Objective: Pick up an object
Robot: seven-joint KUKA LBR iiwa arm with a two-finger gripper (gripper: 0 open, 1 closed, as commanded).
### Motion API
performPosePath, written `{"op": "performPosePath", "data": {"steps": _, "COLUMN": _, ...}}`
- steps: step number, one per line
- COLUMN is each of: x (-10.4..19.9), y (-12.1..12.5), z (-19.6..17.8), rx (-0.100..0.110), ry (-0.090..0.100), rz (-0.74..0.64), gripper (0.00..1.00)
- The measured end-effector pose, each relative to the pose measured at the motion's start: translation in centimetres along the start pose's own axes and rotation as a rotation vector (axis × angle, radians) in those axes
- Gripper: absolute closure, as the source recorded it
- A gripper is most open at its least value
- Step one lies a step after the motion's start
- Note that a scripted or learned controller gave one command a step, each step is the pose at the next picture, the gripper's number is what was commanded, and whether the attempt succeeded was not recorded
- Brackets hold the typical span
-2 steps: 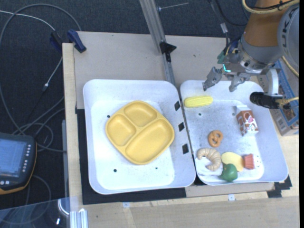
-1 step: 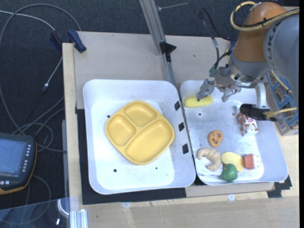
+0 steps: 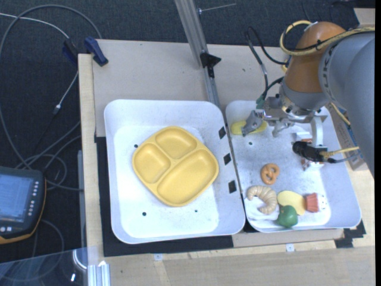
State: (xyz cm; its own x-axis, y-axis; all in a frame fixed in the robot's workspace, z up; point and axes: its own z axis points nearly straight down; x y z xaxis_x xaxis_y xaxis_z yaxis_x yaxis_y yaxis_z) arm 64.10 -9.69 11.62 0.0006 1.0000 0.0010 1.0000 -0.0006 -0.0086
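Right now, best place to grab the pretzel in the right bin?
The pretzel lies flat and alone on the right bin floor, well apart from the croissant below it. Come straight down from above and pinch across its outer edges, likely the narrower width. It looks low and flat, so the fingers probably need to reach nearly to the floor.

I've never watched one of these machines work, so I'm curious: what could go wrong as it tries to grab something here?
1. The gripper hangs at the far end of the right bin, near a yellow piece lying against the wall, which may crowd the fingers.
2. The croissant, lemon and green piece lie bunched together, so a grab there might nudge neighbours or slip.
3. The small pretzel lies flat, likely hard to pinch.
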Motion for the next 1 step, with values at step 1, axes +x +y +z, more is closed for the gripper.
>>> {"op": "performPosePath", "data": {"steps": 1, "x": 0.07, "y": -0.04, "z": 2.52, "rx": -0.003, "ry": 0.0, "rz": -0.001, "gripper": 0.0}}
